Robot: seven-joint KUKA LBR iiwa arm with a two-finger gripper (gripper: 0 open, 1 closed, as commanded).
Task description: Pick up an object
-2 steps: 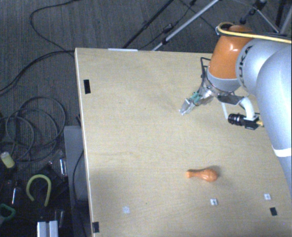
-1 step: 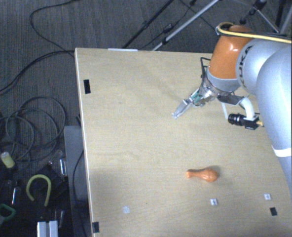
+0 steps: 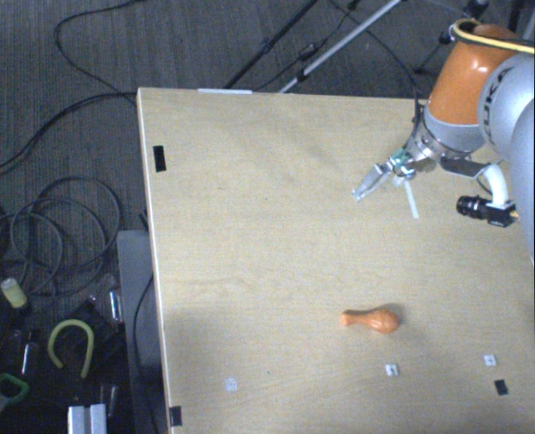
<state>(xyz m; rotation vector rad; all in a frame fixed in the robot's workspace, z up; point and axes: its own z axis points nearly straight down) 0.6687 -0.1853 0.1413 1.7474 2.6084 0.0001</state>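
The arm (image 3: 484, 89) comes in from the upper right, its orange band high near the corner and the grey wrist angling down and to the left over the pale wooden desk (image 3: 249, 242). The end effector (image 3: 389, 191) hangs above the desk's upper right area, two pale fingers (image 3: 369, 186) splayed apart, one pointing left, the other slanting down, nothing between them. Down below, well apart from it, the orange pear-shaped object (image 3: 372, 320) lies on its side on the desk, narrow end pointing left. Small markers (image 3: 391, 369) dot the surface near the bottom right. Cables (image 3: 51, 215) coil on the floor at left.
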